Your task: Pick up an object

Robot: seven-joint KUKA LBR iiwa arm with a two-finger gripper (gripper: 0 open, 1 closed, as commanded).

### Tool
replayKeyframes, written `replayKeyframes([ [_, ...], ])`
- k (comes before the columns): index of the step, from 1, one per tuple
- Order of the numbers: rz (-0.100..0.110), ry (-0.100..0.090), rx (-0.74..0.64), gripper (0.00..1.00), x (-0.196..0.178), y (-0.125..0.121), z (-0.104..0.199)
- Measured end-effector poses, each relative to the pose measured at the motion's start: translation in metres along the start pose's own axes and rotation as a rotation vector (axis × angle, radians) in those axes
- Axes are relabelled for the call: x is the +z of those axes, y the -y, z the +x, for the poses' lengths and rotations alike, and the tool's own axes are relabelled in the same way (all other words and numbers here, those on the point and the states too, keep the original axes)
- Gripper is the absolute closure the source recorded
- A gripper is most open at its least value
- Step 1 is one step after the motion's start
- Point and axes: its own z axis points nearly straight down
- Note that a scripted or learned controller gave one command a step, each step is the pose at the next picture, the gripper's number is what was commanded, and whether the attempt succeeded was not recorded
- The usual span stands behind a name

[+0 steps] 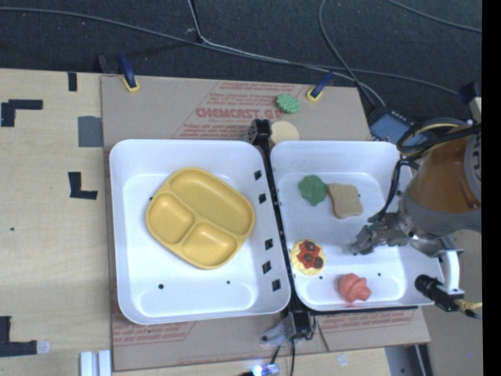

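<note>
Candidate: pink toy piece (354,287), lower right of frame, on floor of right bin (333,151), apart from neighbours. Judged light, rigid moulded plastic, lumpy and slick; pinch across narrow middle.
Other options: round yellow toy with red dots (308,257), tan bread slice (344,200), green leafy piece (312,189).
Gripper (366,241) low above bin floor, mid-right of frame; jaws blurred, state cannot tell.
Yellow divided tray (200,218) in left bin (125,210).
</note>
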Motion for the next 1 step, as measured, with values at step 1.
replayKeyframes([
  [1, -0.005, 0.002, 0.001, 1.00, -0.0560, 0.0091, -0.0001],
])
